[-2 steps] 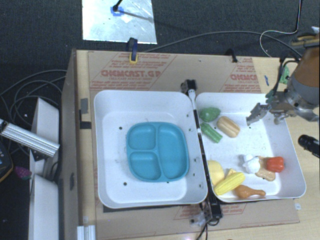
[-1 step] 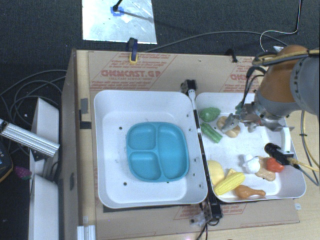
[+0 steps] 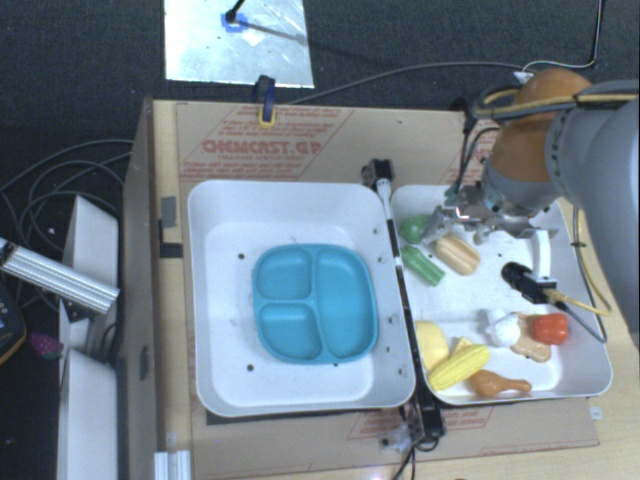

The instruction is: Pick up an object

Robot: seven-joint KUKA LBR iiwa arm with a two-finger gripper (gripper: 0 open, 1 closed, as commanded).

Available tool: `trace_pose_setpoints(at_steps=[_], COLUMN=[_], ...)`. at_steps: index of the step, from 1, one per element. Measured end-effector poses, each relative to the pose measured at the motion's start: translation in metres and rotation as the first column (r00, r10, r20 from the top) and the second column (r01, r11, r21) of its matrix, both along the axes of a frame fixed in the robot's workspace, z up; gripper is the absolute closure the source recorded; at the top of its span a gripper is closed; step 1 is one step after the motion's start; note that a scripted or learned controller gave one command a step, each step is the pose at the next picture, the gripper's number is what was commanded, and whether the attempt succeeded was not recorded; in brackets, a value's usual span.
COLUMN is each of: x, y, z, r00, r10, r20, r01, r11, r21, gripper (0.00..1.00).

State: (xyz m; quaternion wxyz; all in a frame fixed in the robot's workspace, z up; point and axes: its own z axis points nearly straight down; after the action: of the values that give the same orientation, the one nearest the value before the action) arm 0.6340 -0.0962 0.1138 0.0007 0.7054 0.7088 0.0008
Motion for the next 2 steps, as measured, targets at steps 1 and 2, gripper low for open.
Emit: trace_pose_setpoints(at_steps=[1, 2], x=[-0.009, 0.029], y=[0.009, -0.022], z=[-0.022, 0.052], r00=[1.000, 1.000], r10=[-0.003, 0.000], r20=[0.016, 0.004], r01=[0.003, 0.000], r11=[1.000, 1.000], r21=[-0.004, -0.002], gripper=[0.00, 0.00])
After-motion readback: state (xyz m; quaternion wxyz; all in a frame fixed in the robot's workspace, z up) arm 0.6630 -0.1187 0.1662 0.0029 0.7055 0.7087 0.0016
